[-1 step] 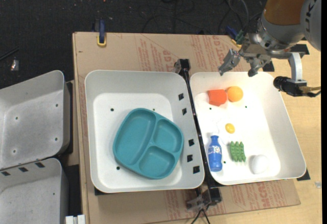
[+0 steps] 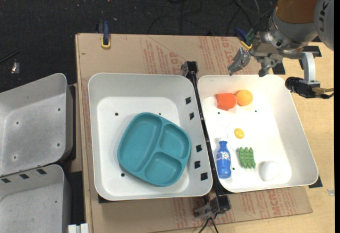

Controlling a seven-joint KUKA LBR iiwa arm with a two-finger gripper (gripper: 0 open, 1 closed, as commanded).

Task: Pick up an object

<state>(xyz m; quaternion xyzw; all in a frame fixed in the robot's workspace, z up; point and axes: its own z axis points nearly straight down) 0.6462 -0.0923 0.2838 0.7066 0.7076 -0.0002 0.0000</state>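
We see two bins side by side on the tabletop [image 2: 138, 56], their inner walls touching along the middle. The left bin [image 2: 101, 120] holds a divided tray [image 2: 154, 148], lying near the bin's centre and toward its front. In the right bin [image 2: 297, 136], a block [image 2: 226, 101] and a ball [image 2: 244, 97] sit touching each other near the back, the ball on the right. A small lemon-shaped piece [image 2: 239, 133] lies in front of them, near the middle. Along the front stand three things in a row: a bottle [image 2: 223, 159] on the left, a ridged piece [image 2: 246, 157] just beside it, and a round object [image 2: 269, 170] on the right. The tool [image 2: 249, 66] hangs over the right bin's back rim.
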